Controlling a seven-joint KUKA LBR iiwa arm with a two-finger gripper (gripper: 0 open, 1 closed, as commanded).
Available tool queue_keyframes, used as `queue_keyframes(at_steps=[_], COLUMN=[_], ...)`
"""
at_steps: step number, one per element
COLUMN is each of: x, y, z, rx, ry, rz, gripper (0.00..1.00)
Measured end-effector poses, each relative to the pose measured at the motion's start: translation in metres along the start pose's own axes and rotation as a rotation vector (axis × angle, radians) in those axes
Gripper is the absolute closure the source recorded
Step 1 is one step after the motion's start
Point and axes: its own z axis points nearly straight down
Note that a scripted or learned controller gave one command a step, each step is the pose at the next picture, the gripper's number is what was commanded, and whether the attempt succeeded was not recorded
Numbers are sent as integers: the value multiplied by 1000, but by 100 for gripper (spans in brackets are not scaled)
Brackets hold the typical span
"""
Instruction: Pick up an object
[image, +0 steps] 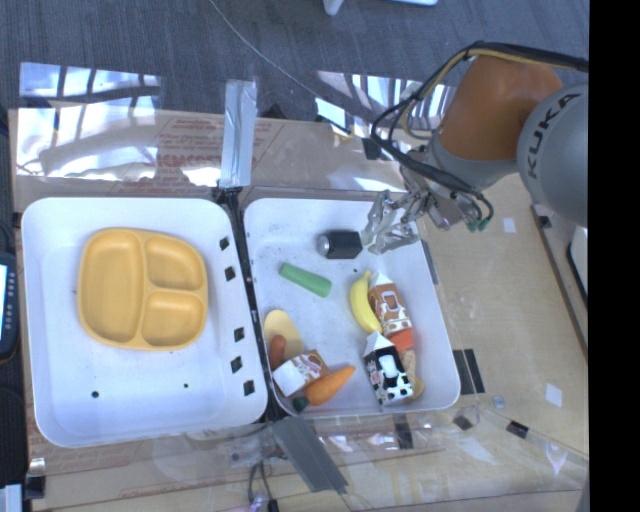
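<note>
Hanging over the far right corner of the right bin (440, 330), the tool (388, 232) sits at the end of the grey arm (520, 120) with its orange band. Whether the tool is wide or narrow cannot be told here; nothing shows held in it.

Just to the tool's left, nearly touching it, lies a dark grey cylinder (340, 244) on its side on the bin floor. Further left and a little nearer the camera is a green stick-shaped block (304, 279), lying at a slant. Directly below the tool in the view, close by, a yellow banana (361, 303) rests against an orange-and-white carton (389, 309). Beyond that carton, further from the tool, a black-and-white milk carton with a cow pattern (388, 372) lies at the near right corner. Well away from the tool, at the bin's near left corner, a cluster holds a yellow curved piece (282, 325), a small white-and-red box (296, 372) and an orange carrot (330, 384), all touching or overlapping.

Far to the tool's left, the left bin (60, 400) carries a yellow divided plate (142, 288) with 3 compartments. Both bins sit on the bench (510, 330).
</note>
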Motion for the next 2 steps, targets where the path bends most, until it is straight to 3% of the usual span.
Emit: queue_keyframes(at_steps=[1,2], x=[-8,-41], y=[6,98], z=[0,43], rx=[0,-7], ry=[-2,3], rz=[-430,-571], gripper=[100,100])
